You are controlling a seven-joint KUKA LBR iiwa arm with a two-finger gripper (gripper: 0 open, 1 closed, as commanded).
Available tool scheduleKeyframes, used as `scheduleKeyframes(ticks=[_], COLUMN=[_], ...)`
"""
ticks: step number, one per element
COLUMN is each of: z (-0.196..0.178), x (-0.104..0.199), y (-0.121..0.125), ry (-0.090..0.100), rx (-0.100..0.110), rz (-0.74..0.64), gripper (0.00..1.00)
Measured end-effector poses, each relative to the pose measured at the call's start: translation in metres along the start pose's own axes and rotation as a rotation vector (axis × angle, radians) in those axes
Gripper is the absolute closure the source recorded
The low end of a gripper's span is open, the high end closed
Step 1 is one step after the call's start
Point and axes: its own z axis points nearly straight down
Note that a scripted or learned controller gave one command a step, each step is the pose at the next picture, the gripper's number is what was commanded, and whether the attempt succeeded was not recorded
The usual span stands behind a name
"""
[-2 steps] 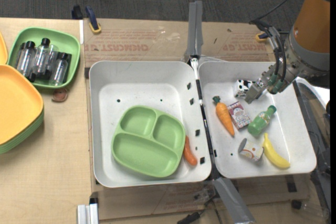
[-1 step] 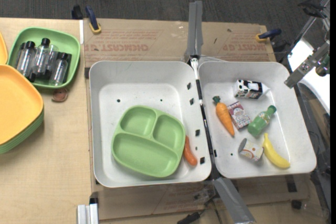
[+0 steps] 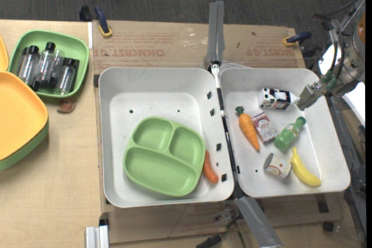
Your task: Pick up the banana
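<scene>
Banana (image 3: 304, 169) lies in the right bin (image 3: 325, 84), down at its near right corner, curved, one end just beside a small cup (image 3: 278, 166) and near the green bottle (image 3: 289, 135). Looks like a light toy, smooth and probably a bit slippery; I'd judge the middle of the curve the best place to pinch, across its narrow width. Up by the bin's far right edge hangs the gripper (image 3: 308, 96), well apart from the banana, near the cow-patterned carton (image 3: 275, 99). It carries nothing, and I can't tell its state from here.
</scene>
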Motion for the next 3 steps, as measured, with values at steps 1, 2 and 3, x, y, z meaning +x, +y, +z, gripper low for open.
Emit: scheduleKeyframes(ticks=[1, 2, 3], z=[-0.025, -0.048, 0.187], x=[0.024, -0.044, -0.030], y=[0.010, -0.016, -0.014], ry=[-0.002, -0.002, 0.002], rx=[-0.003, -0.002, 0.001], rz=[-0.077, 0.185, 0.144], gripper=[1.00, 1.00, 1.00])
